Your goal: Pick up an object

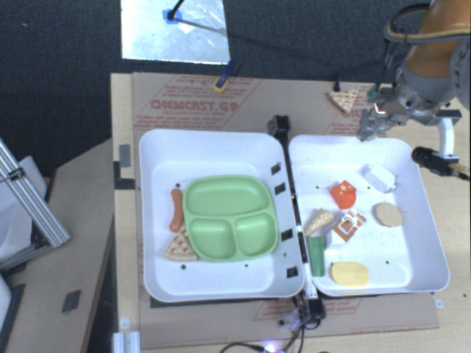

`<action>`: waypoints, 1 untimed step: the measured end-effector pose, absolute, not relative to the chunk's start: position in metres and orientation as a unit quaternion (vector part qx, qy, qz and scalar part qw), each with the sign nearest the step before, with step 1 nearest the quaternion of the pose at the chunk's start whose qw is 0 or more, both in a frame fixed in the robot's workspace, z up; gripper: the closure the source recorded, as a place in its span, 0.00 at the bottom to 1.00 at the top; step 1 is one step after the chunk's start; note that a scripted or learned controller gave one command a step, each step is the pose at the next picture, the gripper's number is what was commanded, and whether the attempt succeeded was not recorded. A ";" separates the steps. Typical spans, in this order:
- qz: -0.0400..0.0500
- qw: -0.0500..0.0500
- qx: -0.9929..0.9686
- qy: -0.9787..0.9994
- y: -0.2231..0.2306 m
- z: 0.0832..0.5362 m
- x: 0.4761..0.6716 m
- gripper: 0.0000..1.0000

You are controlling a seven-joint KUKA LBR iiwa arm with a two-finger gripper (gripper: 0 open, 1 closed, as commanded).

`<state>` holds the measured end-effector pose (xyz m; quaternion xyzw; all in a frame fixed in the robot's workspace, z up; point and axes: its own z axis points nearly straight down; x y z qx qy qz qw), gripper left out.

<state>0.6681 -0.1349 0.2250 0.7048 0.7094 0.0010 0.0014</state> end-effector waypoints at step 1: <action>0.001 0.000 0.704 0.710 -0.083 0.234 0.642 1.00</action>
